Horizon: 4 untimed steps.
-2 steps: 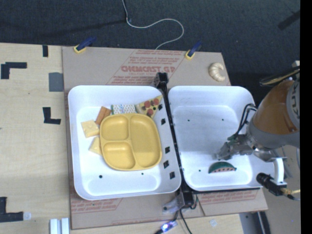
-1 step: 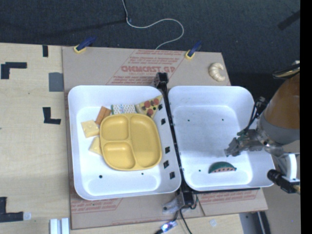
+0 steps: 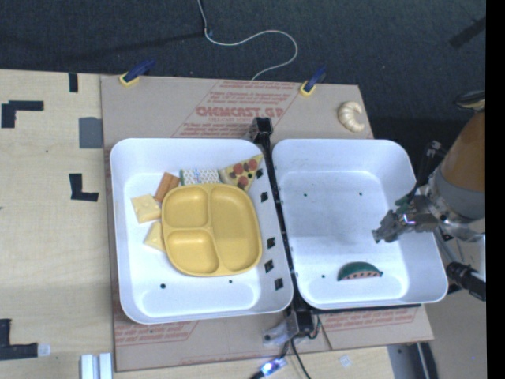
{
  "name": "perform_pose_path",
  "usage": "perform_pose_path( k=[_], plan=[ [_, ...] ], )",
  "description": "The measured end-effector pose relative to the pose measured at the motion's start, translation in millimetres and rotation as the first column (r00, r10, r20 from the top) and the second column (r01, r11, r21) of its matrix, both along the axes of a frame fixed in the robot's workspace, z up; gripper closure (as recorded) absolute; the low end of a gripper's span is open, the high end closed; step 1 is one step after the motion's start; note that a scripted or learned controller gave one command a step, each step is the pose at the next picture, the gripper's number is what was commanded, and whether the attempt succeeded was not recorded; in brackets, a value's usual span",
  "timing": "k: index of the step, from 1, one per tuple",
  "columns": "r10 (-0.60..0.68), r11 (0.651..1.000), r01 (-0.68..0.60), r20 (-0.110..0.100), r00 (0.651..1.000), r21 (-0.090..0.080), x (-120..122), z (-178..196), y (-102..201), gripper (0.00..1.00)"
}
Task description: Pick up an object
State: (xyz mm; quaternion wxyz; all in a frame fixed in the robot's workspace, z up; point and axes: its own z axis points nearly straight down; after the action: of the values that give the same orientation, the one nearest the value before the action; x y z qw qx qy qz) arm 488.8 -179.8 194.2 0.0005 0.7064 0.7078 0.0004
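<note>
The gripper is hanging over the right bin, at about three o'clock within it, close to the bin's right wall. Its dark fingers are pointing toward nine o'clock, but they are blurring into one small shape, so I cannot tell whether the jaws are apart or together; nothing is showing between them. Behind it, at three o'clock, the arm is reaching in, its orange band sitting above the grey wrist.

At roughly five o'clock from the gripper, apart from it, a watermelon slice is lying on the floor of the right bin near the front wall, its green rind curving upward.

The left bin is sitting just beside the right one, the two rims meeting along a dark divider. In it a yellow divided plate is resting near the centre. Small food pieces are crowding its edge: a pale cracker at nine o'clock, a brown stick at ten o'clock, and a pizza slice at one o'clock.

Outside the bins, at twelve o'clock from the right bin, a cream-coloured croissant is lying on the cardboard sheet. A white cable is looping across the dark floor beyond.
</note>
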Motion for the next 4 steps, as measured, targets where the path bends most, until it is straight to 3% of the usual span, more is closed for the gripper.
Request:
perform_pose_path(
  k=[1,2,4],
  plan=[
    [0.0,1.0,0.0,0.0,1.0,0.0,1,32,1,1.0],
    [0.006,1.0,-0.006,-0.002,1.0,0.002,43,27,49,1.0],
    [0.003,1.0,-0.003,-0.001,1.0,0.001,118,31,109,1.0]
  ],
)
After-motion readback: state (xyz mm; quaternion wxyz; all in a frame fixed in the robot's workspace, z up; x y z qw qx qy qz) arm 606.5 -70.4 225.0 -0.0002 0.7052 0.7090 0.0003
